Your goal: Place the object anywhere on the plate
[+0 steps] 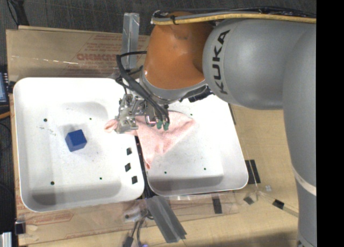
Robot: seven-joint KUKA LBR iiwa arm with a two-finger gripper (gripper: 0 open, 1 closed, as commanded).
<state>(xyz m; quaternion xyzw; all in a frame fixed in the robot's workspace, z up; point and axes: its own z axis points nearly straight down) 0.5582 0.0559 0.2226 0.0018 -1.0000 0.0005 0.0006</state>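
Note:
A small blue cube (pixel 76 139) rests on the floor of the left bin (pixel 32 106), left of its middle. A pale pink plate (pixel 171 136) lies in the right bin (pixel 226 154), at that bin's left side, with its edge reaching the wall between the two bins. My gripper (pixel 145 118) hangs over that wall, above the plate's upper left part. It is well to the right of the cube and apart from it. The orange wrist band and the grey arm hide the back of the right bin.
Brown cardboard (pixel 59 47) lies under and behind both bins. Black tape marks (pixel 129 166) sit on the rim between the bins. A grey upright bracket (pixel 130 31) stands behind the bins, and another grey bracket (pixel 164 219) lies at the front.

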